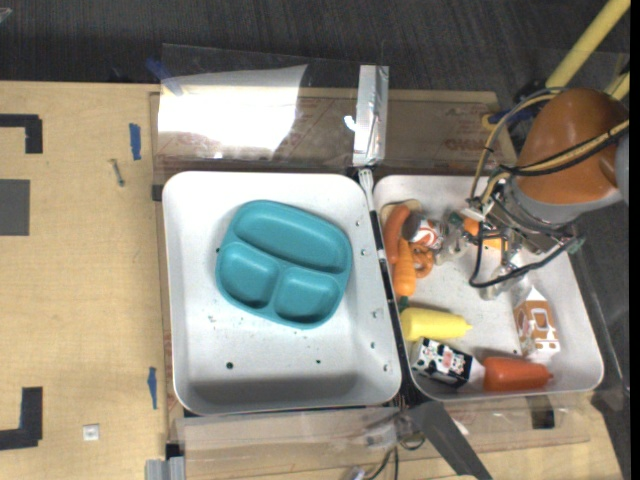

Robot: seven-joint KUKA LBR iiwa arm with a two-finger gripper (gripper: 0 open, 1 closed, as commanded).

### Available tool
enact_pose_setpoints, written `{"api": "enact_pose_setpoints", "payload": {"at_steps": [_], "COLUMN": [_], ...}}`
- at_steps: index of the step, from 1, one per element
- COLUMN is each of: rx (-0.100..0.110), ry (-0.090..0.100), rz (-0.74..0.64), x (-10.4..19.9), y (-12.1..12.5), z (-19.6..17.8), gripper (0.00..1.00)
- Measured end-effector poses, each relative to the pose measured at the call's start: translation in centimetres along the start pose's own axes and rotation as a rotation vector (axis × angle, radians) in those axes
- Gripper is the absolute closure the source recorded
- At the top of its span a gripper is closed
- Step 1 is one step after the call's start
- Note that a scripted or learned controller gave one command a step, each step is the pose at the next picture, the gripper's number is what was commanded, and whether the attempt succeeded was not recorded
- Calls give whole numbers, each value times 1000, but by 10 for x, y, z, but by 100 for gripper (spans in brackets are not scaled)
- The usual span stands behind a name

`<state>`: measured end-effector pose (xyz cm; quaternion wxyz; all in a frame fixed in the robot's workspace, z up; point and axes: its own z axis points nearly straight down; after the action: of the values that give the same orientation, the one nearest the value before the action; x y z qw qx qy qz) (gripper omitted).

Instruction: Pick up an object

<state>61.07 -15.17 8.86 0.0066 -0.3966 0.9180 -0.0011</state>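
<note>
So my gripper [505, 258] is hanging over the right bin [580, 298], up in its 1 o'clock area, with the orange band of my arm [570, 148] sitting right above it and a mess of cables looped around the wrist. Honestly can't tell how wide the fingers are from this angle, the wrist and wiring cover most of it, and I don't see anything between them. The stuff to grab is all in that right bin: a carrot-like orange piece [400, 253] along the 9 o'clock wall, a small white and orange toy [425, 236] just beside it, a yellow banana-shaped thing [435, 323] down around 7 o'clock, a little black and white printed item [443, 361] right below that, a red-orange pepper-ish piece [515, 372] at 6 o'clock, and an orange and white packet [537, 326] at about 4 o'clock, near my gripper but apart from it. The left bin [190, 298] has a teal divided plate [283, 263] sitting around its centre, tilted a bit toward 11 o'clock.
</note>
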Motion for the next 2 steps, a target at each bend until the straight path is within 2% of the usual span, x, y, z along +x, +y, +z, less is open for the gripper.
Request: {"api": "enact_pose_setpoints", "payload": {"at_steps": [1,2], "rx": [1,1], "ry": [1,3], "rz": [-139,-186], "x": [8,32], "y": [-15,-37], "z": [0,1], "gripper": [0,0]}}
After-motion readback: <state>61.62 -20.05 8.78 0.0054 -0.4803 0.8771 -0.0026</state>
